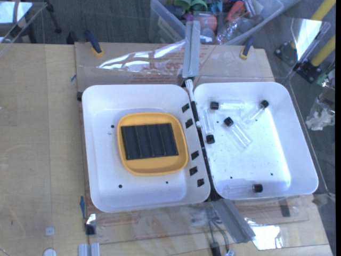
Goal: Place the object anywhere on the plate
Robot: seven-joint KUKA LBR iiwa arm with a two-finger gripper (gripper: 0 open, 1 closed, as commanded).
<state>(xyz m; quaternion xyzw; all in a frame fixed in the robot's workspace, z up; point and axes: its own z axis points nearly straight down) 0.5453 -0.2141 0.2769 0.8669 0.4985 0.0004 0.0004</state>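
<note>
1. A pale wooden counter [37,143] seen from above at a slant carries two shallow white bins side by side, touching along the middle.
2. The left bin [101,191] holds a yellow plate [152,167] with rounded corners; a dark ribbed panel [149,141] covers its centre.
3. The right bin [298,159] holds several clear plastic vials with black caps. Three or four lie in a loose cluster [237,119] near the far left of this bin, some touching or crossing. One vial [242,187] lies alone near the front edge, well apart from the rest.
4. A clear tub of mixed colourful items [213,4] stands beyond the bins.
5. The robot's hand is out of frame, so I cannot tell whether it is wide, narrow or holding anything.
6. Judgement: no vial is on the plate yet. The lone front vial looks easiest to take, gripped across its body. Clear plastic may slip, so lift slowly and release low over the plate's centre.
</note>
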